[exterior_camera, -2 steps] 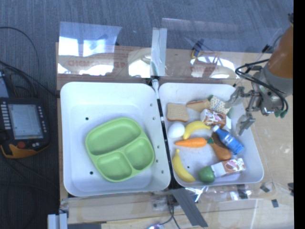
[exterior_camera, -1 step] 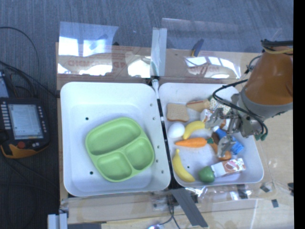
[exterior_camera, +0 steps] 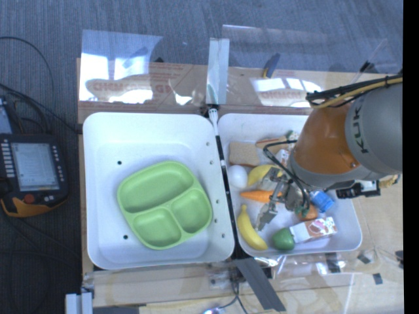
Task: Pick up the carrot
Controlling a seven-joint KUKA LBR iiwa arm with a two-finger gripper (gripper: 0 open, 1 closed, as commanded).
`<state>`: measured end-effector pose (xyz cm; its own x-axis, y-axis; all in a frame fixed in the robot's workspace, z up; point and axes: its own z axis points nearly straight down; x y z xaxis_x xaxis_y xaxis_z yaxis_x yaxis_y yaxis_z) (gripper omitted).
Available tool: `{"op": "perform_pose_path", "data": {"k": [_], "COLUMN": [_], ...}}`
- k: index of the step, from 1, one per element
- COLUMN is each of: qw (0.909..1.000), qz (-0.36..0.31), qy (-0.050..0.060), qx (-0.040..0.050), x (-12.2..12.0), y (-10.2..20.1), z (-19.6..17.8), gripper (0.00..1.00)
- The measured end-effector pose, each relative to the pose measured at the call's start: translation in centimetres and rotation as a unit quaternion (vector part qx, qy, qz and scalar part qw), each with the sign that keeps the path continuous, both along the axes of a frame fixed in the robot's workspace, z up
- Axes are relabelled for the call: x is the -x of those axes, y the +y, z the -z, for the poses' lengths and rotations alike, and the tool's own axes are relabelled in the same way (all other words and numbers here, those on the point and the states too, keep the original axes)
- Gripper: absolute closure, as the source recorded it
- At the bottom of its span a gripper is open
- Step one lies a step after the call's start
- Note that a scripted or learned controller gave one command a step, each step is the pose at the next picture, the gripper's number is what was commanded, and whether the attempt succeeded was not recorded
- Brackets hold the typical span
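Camera view looks down on a wooden bench carrying two shallow white bins side by side. Left white bin holds a light green divided plastic plate with three compartments. Right white bin holds the clutter: a slim orange carrot lying roughly level near the bin's left side, a white egg just above and left of it, a yellow lemon-like fruit beside the egg, a curved yellow banana below the carrot, a round green lime-like fruit near the bottom wall, and a small red-and-white carton to the lime's right. A blue object peeks out under the arm.

Grey arm with its orange band reaches in from the right and hangs over the right bin. Its gripper points down with the metal fingers at the carrot's right end; whether they are spread or closed cannot be told, and nothing is visibly held between them.

A black handheld control pendant lies on the grey carpet left of the bench.
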<state>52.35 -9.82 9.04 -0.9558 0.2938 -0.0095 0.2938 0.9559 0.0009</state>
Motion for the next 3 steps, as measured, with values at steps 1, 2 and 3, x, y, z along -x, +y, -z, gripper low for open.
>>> {"op": "perform_pose_path", "data": {"k": [1,2,3], "qw": [0.9993,0.9993,0.9995], "qz": [0.038,0.037,0.032], "qy": [0.000,-0.004,-0.002], "qx": [-0.0005,0.0014,-0.0007], "x": [-2.8,-3.0,-0.2], "y": [0.3,0.3,5.8], "z": [0.0,-1.2,-18.4], "gripper": [0.00,1.00,1.00]}}
